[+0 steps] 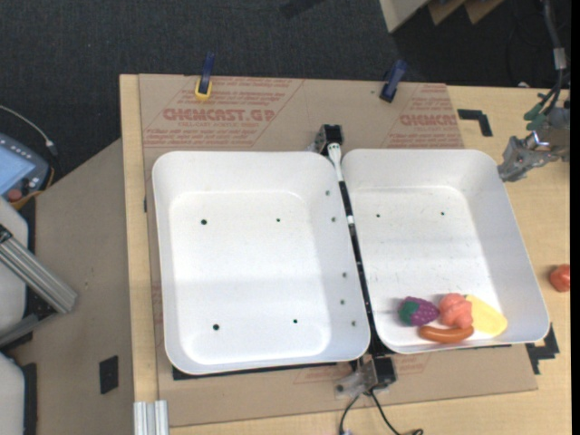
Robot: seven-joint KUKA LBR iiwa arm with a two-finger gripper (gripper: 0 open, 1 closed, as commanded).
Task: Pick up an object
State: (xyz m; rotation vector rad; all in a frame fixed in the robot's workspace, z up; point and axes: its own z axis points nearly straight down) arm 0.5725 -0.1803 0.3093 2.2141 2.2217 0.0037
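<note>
Gripper [524, 157] sits at about 3 o'clock of the view, above the far right corner of the right bin [435, 243], just off its rim. Only a small grey metal part shows against the desk [299, 98]; whether it is open or closed, cannot tell. Nothing visible in it.

Candidate objects: all clustered in the right bin's near corner, around 5 o'clock from bin centre. Purple grape bunch [418, 311] at the left, pinkish-orange lumpy toy [457, 310] in the middle, yellow piece [489, 319] at the right, orange-red sausage shape [445, 333] lying along the front of the group. They touch or nearly touch each other. Well apart from the gripper, toward 7 o'clock from it.

Left bin [245, 252]: only small dark dots on its floor. One small orange thing [561, 278] lies on the desk outside the right bin at 3 o'clock.

Risks, as judged:
- Objects crowded together; a descent between them could push pieces aside or pinch two at once.
- Cluster lies against the sloped near wall; the gripper may strike the rim or slide off the wall.
- Rounded, small toys likely slip out on closing.
</note>
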